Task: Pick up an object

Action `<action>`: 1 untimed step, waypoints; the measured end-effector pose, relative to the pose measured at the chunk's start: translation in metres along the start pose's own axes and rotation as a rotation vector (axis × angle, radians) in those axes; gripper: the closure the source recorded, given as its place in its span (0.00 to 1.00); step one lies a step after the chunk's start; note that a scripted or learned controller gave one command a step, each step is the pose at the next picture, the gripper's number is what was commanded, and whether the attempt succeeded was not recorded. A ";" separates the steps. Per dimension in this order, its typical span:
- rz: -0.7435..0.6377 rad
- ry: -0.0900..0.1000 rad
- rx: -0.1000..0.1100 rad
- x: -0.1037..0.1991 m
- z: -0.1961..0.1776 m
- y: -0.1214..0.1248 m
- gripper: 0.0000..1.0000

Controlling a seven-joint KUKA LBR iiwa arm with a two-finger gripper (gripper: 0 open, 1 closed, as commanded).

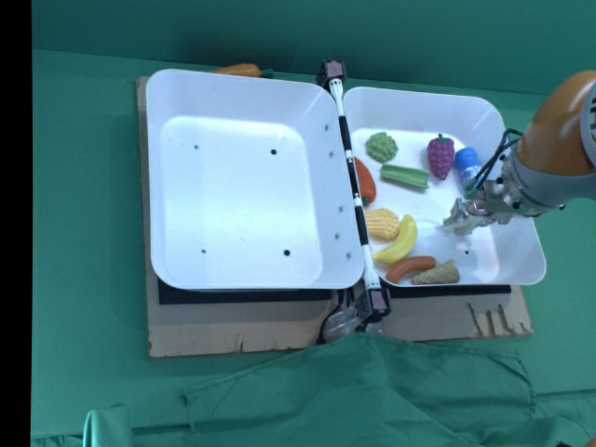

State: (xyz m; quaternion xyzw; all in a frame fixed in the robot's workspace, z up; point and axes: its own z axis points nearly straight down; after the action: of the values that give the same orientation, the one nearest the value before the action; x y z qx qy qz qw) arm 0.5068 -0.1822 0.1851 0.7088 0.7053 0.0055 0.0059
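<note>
The metal two-finger gripper (463,218) is hovering over the right white bin (521,266); its state I cannot tell. The curved yellow plastic banana (399,241) is lying to its left, long axis slanting.

Arm (568,124) is reaching in from the right edge of the camera view, orange band showing near the top of the visible segment, grey section below it. Wrist is angling down and toward the left, dark cables looping along its upper side. Gripper (463,220) is hanging at the end of the wrist, pointing left and slightly down, metal fingertips (456,218) sitting close together; too small to tell whether anything is sitting between them
</note>
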 end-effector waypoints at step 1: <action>-0.001 -0.006 -0.001 -0.001 0.000 0.000 0.00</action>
State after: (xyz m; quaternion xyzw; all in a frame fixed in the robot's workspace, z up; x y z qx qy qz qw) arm 0.5066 -0.1830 0.1851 0.7085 0.7057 0.0036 0.0083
